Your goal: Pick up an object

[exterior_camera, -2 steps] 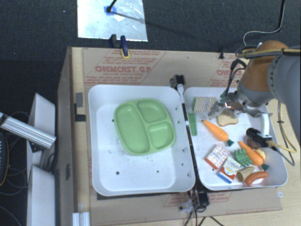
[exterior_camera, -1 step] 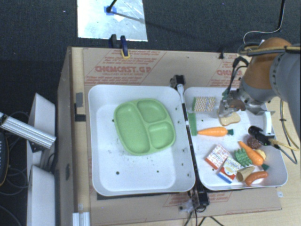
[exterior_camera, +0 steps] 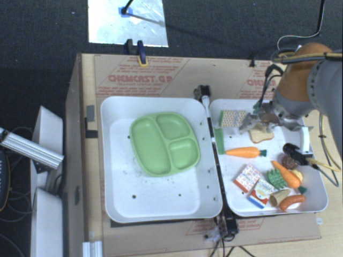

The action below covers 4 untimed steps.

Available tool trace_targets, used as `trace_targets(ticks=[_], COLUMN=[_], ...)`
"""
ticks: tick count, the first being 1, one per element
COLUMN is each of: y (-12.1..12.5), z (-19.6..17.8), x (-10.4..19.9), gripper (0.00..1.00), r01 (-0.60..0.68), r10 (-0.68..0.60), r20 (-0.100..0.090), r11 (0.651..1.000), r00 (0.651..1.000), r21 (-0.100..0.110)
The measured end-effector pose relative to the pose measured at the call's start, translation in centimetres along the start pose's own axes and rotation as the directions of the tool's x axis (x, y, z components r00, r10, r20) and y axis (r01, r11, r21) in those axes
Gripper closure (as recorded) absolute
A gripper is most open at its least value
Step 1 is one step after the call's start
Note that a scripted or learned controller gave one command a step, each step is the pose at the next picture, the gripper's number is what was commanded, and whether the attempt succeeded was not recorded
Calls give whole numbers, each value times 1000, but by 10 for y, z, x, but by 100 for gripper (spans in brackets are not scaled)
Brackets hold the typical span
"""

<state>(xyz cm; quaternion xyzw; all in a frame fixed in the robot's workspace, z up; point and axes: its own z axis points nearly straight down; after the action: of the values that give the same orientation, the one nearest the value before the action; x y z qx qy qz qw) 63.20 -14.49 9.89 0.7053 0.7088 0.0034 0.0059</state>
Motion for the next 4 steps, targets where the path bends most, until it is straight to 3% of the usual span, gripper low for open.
trace_targets(ticks=[1, 2, 4], y=[38, 37, 37], z=[12, 14, 15], x=[-47, 16, 31], gripper=[0, 0, 0], r01=[-3, 0, 0], r10=[3, 0, 0], r20=[-1, -5, -2], r11=[1000, 1000, 1000], r00=[1000, 1000, 1000], r21=[5, 10, 11])
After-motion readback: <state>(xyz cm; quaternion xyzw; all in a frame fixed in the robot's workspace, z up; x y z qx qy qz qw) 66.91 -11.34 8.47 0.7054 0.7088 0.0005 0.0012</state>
